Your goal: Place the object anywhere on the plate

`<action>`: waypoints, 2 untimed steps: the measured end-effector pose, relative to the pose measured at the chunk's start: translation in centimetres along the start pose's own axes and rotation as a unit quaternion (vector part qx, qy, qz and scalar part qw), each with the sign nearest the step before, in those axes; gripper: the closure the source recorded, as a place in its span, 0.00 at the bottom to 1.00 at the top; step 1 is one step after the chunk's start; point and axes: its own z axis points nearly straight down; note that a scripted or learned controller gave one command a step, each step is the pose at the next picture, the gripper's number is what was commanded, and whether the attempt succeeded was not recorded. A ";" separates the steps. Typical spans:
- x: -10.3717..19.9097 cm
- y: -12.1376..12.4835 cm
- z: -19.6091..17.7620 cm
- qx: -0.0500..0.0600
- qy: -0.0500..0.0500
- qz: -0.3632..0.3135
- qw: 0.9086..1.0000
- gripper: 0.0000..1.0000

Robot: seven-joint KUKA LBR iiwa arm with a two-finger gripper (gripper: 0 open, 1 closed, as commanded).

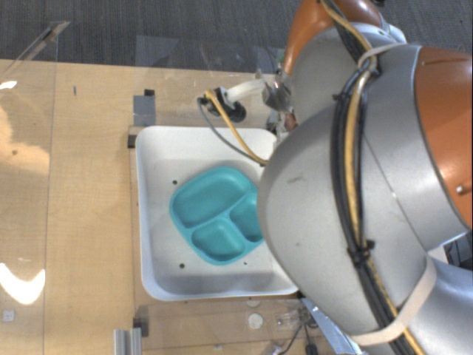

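Left of the hidden gripper, teal plate [214,214] is lying flat in white bin [159,198], awaiting the object; gripper state: cannot tell.

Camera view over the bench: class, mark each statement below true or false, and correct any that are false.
1. The plate is teal and has several compartments. True.
2. The plate lies on the wooden bench outside any bin. False: it lies inside the white bin.
3. The arm covers part of the plate's right side. True.
4. The compartments of the plate in view are piled with food. False: the parts in view are bare.
5. A yellow cable runs over the bin's upper rim. True.
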 end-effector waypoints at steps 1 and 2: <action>-2.9 2.1 -7.3 -0.001 0.003 -0.019 1.000 1.00; -3.8 -5.3 3.1 0.000 -0.001 -0.098 0.995 1.00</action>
